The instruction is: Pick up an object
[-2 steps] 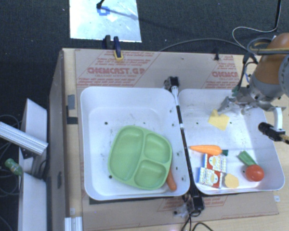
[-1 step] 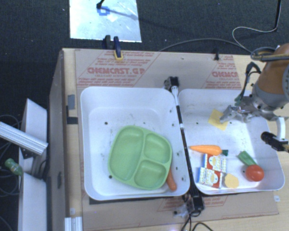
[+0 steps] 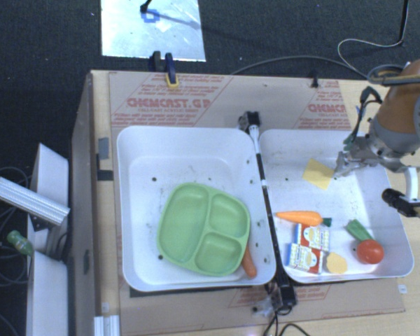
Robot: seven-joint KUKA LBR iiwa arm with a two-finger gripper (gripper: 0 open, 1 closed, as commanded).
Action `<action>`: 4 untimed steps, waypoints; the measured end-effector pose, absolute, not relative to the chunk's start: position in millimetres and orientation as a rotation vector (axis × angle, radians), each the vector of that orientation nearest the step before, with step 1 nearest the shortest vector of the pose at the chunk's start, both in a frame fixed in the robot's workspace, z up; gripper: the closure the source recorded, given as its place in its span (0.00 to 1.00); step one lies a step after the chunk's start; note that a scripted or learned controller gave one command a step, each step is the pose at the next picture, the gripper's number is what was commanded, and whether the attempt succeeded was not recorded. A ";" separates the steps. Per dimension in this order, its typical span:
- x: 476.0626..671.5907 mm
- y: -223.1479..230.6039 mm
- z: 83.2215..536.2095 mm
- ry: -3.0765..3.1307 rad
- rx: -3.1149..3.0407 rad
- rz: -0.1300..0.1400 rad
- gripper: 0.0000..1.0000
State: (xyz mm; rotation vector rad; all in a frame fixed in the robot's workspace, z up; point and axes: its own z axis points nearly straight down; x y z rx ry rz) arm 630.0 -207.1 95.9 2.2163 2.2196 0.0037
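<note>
The gripper sits low in the right bin toward its one o'clock corner; whether its fingers are spread or pressed together cannot be told from here. Just beside it, at about eight o'clock from the fingertips, lies a yellow wedge, tilted like a diamond; contact is unclear. Nearer the bin's middle, a carrot lies with its long axis running nine to three, tip at nine, green stub at three. Below it sit two small cartons and a pale yellow round piece; at four o'clock is a tomato with a green piece touching it. The left bin holds a green divided plate and an orange sausage at its five o'clock edge.
</note>
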 end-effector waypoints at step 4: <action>670.6 -179.5 96.6 2.226 2.208 0.005 0.00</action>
